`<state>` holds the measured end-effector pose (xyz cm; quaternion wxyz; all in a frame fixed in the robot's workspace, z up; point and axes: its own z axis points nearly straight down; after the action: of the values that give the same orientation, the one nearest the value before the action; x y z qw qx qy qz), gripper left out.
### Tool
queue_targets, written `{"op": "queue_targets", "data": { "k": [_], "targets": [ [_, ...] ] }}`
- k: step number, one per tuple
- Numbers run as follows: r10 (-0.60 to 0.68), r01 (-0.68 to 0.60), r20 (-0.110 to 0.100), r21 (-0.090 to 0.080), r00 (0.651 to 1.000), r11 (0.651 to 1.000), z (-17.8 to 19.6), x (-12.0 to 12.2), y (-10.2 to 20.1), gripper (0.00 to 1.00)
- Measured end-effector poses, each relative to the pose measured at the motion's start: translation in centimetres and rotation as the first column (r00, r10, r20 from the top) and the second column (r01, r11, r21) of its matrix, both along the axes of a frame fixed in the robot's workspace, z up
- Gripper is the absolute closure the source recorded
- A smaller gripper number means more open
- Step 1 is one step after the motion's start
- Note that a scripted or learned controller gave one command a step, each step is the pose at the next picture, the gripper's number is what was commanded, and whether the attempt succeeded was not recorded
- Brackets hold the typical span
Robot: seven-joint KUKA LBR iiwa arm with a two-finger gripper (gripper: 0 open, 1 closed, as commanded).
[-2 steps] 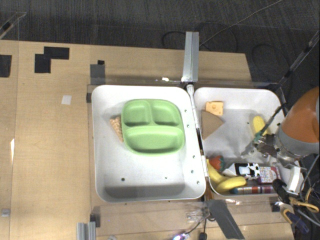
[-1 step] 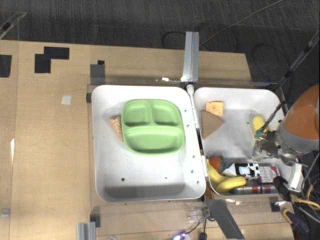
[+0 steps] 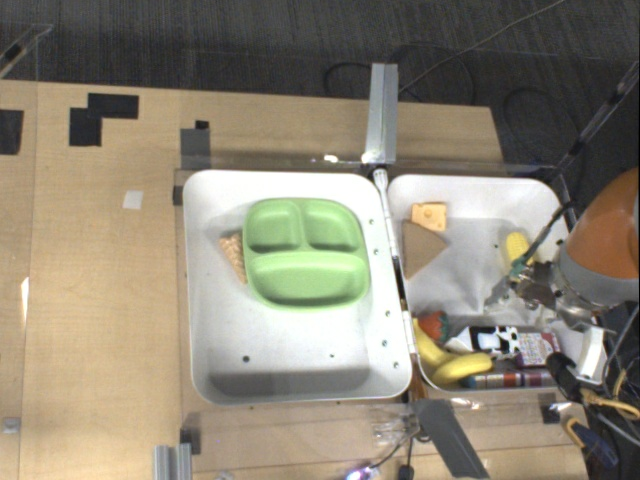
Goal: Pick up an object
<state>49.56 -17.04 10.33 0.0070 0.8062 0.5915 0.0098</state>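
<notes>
the gripper point(image 3: 507, 290) hangs low over the right side of the right bin point(image 3: 470, 200), at the end of the grey arm point(image 3: 600, 238) with its orange band that comes in from the right. its metal parts are small and blurred against the white floor, so i cannot tell how it is set or whether anything is in it. just above it, near the bin's right wall, lies a small yellow object point(image 3: 516, 245). below and to the left, along the bin's near wall, a banana point(image 3: 462, 367) lies on its side, with a second yellow piece point(image 3: 427, 345) and a red object point(image 3: 431, 323) next to it in the near left corner. a dark printed packet point(image 3: 515, 344) lies just right of the banana. at the far left of this bin sits an orange cheese-like block point(image 3: 431, 216), and a brown cardboard piece point(image 3: 422, 251) lies touching its near edge.

the left bin point(image 3: 290, 368) holds a green divided tray point(image 3: 303, 250), with a tan textured piece point(image 3: 232, 256) poking out from under its left edge. both bins rest on the wooden bench point(image 3: 90, 288).
</notes>
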Motion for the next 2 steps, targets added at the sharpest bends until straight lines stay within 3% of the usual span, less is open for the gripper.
{"op": "queue_targets", "data": {
  "k": [1,2],
  "targets": [
    [0.068,-0.068,-0.009,-0.002,0.998,0.998,-1.3,10.2,4.3,0.0],
    [0.077,-0.077,-0.002,-0.002,0.997,0.997,0.0,10.5,4.5,1.0]
  ]
}}
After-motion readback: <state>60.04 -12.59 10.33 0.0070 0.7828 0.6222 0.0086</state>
